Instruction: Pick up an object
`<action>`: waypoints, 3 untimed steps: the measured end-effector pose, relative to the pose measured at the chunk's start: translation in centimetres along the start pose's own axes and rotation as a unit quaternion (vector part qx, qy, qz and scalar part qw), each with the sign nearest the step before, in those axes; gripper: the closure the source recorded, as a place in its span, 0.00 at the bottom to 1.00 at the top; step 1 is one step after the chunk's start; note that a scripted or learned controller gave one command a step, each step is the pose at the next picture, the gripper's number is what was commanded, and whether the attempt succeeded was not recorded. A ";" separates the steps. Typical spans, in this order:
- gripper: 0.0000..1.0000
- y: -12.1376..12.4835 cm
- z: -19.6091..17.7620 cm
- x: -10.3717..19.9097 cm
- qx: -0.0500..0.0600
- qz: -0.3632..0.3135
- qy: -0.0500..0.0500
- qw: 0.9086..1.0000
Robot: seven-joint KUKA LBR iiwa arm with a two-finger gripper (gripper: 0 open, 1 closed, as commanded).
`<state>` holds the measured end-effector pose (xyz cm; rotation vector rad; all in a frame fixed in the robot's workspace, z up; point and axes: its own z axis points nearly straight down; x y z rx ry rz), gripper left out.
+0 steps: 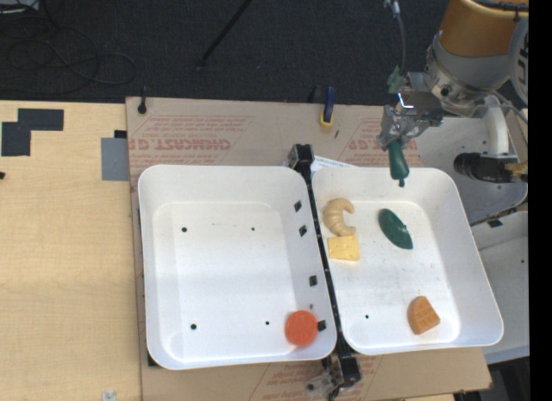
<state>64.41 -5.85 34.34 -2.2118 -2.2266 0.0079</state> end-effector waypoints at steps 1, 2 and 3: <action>1.00 0.0 6.6 10.0 0.002 -0.001 0.002 1.000; 1.00 -0.1 7.9 -0.8 -0.001 0.007 -0.001 1.000; 1.00 -0.9 2.8 4.6 -0.004 0.001 0.001 1.000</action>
